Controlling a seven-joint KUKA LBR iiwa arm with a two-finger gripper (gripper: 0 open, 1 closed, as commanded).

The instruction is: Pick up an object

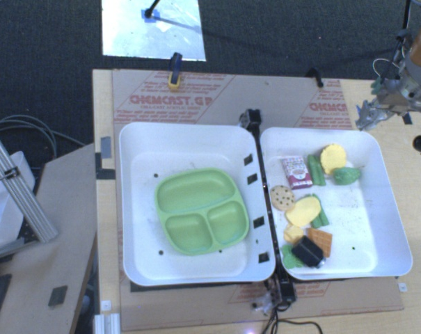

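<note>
Black block (308, 251) lies in right bin (391, 207); green tray (202, 211) fills left bin (137, 186).

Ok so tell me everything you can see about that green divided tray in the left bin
The green tray is pale lime, smooth and plastic-looking, with rounded corners and a raised rim. It has three compartments: one long one along the far side and two smaller ones nearer the camera. It lies flat on the floor of the left bin, turned at a slight angle, roughly central and a little toward the right wall. Nothing sits in it. The gripper is far off, beyond the right bin's far corner.
</note>
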